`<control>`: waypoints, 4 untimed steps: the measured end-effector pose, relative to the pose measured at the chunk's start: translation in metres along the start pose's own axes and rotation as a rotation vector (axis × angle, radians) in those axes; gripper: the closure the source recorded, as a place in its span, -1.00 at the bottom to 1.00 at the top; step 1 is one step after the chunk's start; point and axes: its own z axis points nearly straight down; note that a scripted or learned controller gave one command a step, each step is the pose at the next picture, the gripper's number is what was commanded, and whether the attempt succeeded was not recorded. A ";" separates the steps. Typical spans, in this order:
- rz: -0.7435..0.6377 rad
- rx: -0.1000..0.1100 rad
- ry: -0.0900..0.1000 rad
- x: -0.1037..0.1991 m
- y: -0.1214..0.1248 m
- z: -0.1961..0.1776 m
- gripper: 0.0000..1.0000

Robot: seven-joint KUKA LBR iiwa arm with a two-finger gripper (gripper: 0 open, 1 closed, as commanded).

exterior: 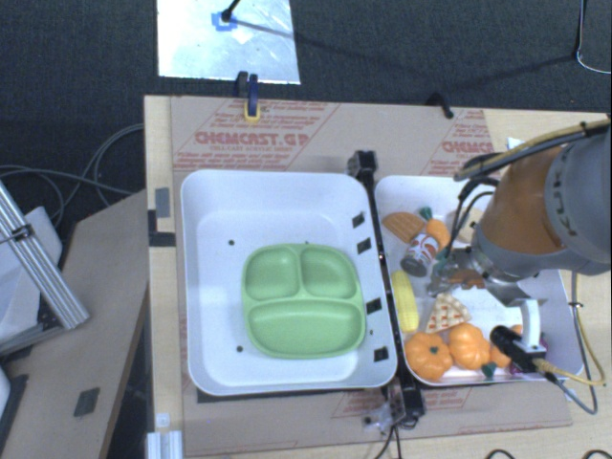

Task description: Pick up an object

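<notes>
Glossy green three-compartment plate [304,299], rounded corners

Pale green divided plate [304,300] in a white bin [206,256], two orange pumpkins [449,350], yellow corn cob [405,300], grey arm with orange band [524,199], brown cardboard with red lettering [251,139]

Even, fairly bright overhead light, slightly cool cast. White bins [287,194] near blown out, soft shadows only. Glare on the shiny sheet [228,27] at upper left of frame. Whole frame a bit soft; arm [535,208] at right blurred, dark floor lacks detail.
</notes>
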 end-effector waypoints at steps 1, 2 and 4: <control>-0.007 0.002 0.003 0.008 0.008 -0.050 1.00; -0.007 0.000 0.002 0.011 0.011 -0.114 1.00; -0.011 0.003 0.005 0.048 0.062 -0.136 1.00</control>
